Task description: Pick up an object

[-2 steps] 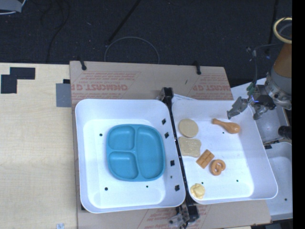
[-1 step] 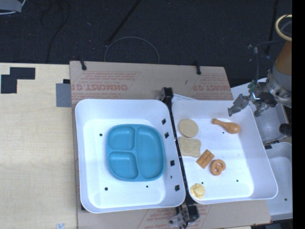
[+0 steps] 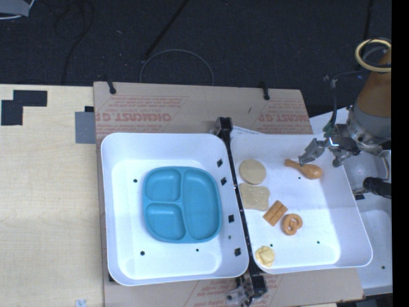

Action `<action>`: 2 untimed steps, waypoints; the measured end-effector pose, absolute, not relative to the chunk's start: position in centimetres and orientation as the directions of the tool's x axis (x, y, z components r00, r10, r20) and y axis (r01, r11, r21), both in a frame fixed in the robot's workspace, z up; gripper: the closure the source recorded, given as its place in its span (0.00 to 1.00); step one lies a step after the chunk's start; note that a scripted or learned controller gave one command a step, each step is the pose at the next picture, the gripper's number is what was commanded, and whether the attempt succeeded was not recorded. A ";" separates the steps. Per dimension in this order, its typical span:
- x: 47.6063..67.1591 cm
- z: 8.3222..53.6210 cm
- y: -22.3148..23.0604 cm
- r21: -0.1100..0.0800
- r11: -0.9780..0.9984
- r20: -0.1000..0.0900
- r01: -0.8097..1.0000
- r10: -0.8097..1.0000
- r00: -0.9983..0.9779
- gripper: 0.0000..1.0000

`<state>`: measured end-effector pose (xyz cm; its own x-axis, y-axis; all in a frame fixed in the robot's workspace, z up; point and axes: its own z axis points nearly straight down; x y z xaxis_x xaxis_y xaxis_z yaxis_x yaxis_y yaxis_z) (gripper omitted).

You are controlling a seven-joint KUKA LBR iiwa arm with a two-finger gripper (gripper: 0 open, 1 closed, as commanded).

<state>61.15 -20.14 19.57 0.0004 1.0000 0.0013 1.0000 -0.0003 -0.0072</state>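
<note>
Over the right bin's far corner, the claw hangs with fingers spread, gripping nothing, just beside the toy drumstick, presumably its target. Flat foods cluster nearer the divider; a blue tray occupies the left bin.

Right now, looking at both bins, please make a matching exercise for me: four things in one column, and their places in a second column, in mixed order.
Things:
1. blue divided plate
2. drumstick toy
3. pretzel toy
4. yellow toy

Places:
A. right bin, near bottom-left corner
B. left bin, middle
C. right bin, upper part, beside the gripper
D. right bin, lower middle, beside the orange block

Pairs: 1-B, 2-C, 3-D, 4-A
</note>
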 end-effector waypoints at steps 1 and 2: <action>60.4 14.8 -19.4 -0.008 0.000 0.002 1.000 1.000 0.000 0.00; 59.9 10.1 -19.9 -0.007 -0.001 0.002 1.000 1.000 0.001 0.00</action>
<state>59.93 -19.93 10.10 0.0009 1.0000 0.0018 1.0000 -0.0009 -0.0073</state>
